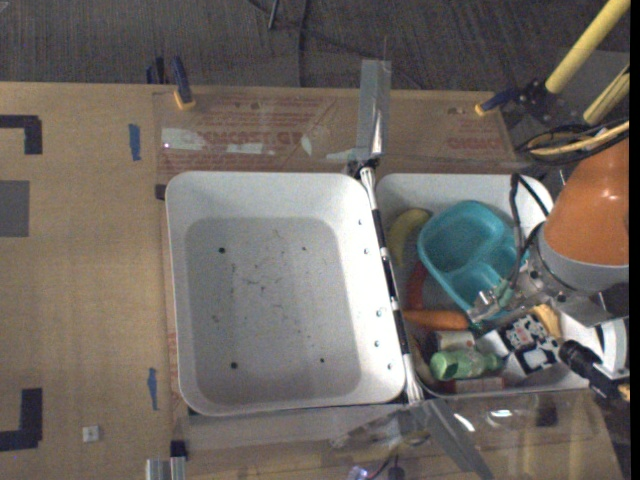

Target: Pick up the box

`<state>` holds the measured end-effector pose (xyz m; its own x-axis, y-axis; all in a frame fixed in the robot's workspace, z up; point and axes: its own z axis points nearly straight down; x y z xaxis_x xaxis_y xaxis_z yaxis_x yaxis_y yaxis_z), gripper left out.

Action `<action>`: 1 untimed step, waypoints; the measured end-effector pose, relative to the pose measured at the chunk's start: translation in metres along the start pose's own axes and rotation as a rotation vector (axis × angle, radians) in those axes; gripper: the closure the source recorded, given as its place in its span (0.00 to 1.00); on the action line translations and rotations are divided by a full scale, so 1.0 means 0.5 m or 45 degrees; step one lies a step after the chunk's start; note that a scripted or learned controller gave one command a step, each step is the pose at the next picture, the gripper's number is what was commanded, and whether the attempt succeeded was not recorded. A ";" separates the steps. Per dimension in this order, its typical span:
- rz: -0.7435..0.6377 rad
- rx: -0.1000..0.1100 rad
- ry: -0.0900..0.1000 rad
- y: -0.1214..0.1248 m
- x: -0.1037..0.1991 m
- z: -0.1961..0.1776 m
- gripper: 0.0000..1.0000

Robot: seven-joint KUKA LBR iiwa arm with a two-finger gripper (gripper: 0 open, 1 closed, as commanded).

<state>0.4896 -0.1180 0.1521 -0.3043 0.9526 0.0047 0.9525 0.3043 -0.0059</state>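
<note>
the fingers (492,306) are lowered into the right bin (400,193); their state cannot be told. a teal container (462,248) is seen just beside them.

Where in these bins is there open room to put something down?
The left bin has a bare floor from wall to wall. The right bin is crowded: a teal container, a green bottle and the arm sit close together.

A teal bowl (462,252), a yellow banana (402,232) and a green bottle (464,365) lie in the right bin (440,183).
</note>
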 end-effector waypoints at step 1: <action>-0.125 0.000 0.000 0.006 0.014 0.014 1.00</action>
<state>0.4902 -0.1104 0.1452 -0.3963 0.9181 0.0049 0.9181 0.3964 -0.0055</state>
